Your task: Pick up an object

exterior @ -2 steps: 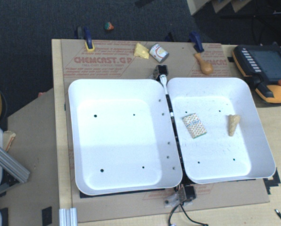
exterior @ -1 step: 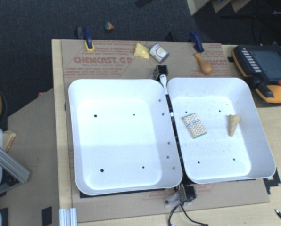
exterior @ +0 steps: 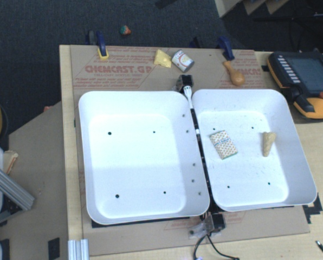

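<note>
Two white bins sit side by side on the tabletop | right bin (exterior: pixel 291 145) holds two objects: patterned packet (exterior: pixel 223 144) near its centre, tan cone-shaped piece (exterior: pixel 267 143) just right, long axis upright in view | left bin (exterior: pixel 96 156) bare | end effector state: cannot tell | either object reachable from right.

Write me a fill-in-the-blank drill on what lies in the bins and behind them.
1. The patterned packet lies in the ____ bin.
2. The tan cone-shaped piece lies to the ____ of the packet.
3. Behind the bins, the yellow wedge lies on the ____ board.
4. The number of things lying in the packet's bin is ____.

Missing words: right; right; cardboard; two
</note>
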You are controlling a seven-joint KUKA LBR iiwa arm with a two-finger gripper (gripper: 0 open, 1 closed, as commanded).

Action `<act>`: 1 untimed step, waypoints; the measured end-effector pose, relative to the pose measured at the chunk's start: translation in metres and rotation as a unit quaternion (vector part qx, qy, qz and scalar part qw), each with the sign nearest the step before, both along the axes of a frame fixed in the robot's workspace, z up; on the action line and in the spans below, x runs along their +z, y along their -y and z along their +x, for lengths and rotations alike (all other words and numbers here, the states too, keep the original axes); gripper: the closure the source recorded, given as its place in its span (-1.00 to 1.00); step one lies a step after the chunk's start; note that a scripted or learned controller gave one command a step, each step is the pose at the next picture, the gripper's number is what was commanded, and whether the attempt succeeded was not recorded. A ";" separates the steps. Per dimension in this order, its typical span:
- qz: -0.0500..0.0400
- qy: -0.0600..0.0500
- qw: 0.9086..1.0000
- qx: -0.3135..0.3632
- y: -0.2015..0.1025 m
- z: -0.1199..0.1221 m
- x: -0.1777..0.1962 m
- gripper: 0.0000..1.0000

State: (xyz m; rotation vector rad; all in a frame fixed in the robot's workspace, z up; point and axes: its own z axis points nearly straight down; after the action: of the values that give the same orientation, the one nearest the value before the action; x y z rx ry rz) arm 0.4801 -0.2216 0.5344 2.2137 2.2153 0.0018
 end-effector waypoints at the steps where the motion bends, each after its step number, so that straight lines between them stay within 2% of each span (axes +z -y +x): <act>1: 0.006 -0.010 1.000 0.002 -0.049 -0.001 -0.112 1.00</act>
State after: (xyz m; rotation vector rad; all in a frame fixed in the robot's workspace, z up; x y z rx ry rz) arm 0.4791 -0.1722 0.4220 2.2247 2.2351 -0.0073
